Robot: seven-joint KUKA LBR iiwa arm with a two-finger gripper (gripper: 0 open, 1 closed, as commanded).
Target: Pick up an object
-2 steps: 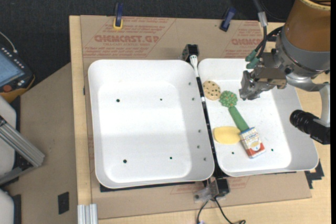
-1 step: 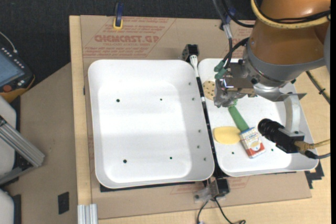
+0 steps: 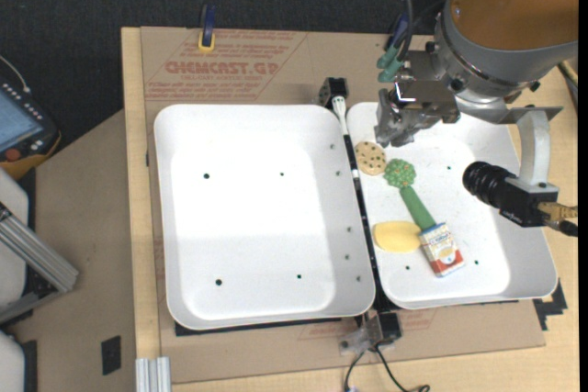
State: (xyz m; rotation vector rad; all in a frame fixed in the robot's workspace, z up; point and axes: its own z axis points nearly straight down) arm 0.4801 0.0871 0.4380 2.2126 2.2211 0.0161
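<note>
In the right bin lie a round tan cookie with dark spots, a green brush with a round head and long handle, a yellow oval piece and a small red and white carton. My gripper hangs low over the bin's far left corner, just right of and above the cookie. Nothing shows between its fingers. The carton rests against the brush handle's near end, and the yellow piece lies just left of it.
The left bin sits beside the right one, with a black divider strip between them. A black cylindrical part of the arm juts over the right bin's right side. A blue and yellow clamp holds the cardboard at the back.
</note>
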